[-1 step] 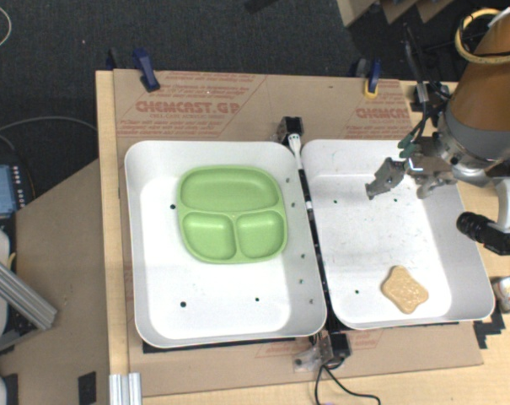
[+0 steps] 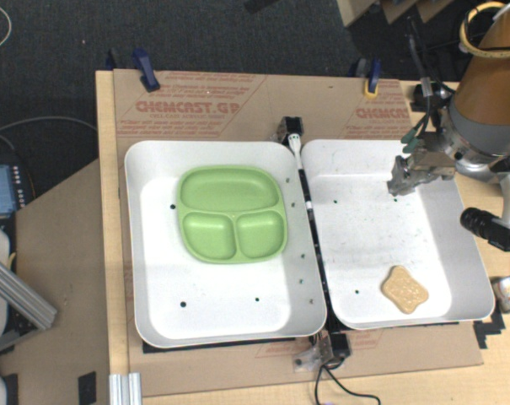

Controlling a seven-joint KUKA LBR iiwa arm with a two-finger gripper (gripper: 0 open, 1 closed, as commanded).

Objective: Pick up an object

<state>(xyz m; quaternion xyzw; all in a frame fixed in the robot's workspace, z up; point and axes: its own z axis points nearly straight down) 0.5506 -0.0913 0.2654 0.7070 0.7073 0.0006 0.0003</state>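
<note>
Partly cropped arm [image 2: 489,83], gripper [image 2: 404,180] indistinct.

Two white bins [image 2: 153,294] are sitting side by side on the bench [image 2: 120,226], holding one green divided plate [image 2: 233,213] and one tan cracker-shaped piece [image 2: 405,289].

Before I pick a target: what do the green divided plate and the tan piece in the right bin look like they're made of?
Green divided plate: probably molded plastic, matte to satin; uniform colour, soft rounded compartment ridges, faint sheen.

Tan piece: looks like a cracker or biscuit, possibly a plastic or foam toy version; dull, speckled surface, scalloped edge. The view leaves real or fake open.

Both bins look like smooth white plastic.
</note>
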